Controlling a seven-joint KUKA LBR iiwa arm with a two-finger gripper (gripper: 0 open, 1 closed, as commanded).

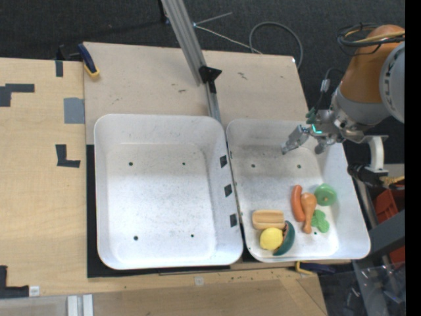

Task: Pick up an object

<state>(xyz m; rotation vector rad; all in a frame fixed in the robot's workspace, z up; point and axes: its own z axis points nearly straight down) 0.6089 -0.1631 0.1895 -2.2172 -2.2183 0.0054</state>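
My gripper [304,145] hangs over the far part of the right bin [263,153], open, with nothing between its fingers. The toy foods lie in the near right corner of that bin, well below the gripper: a red pepper [297,202], an orange carrot [308,210], a round green piece [325,194], a small green piece [320,222], a tan bun [268,218], a yellow lemon [270,238] and a dark green curved piece [287,239] against the lemon.
The left bin [158,189] stands beside the right one, with a raised divider between them. A metal pole [187,35] slants down to the bins' far edge. The arm's orange band [368,78] sits at the right.
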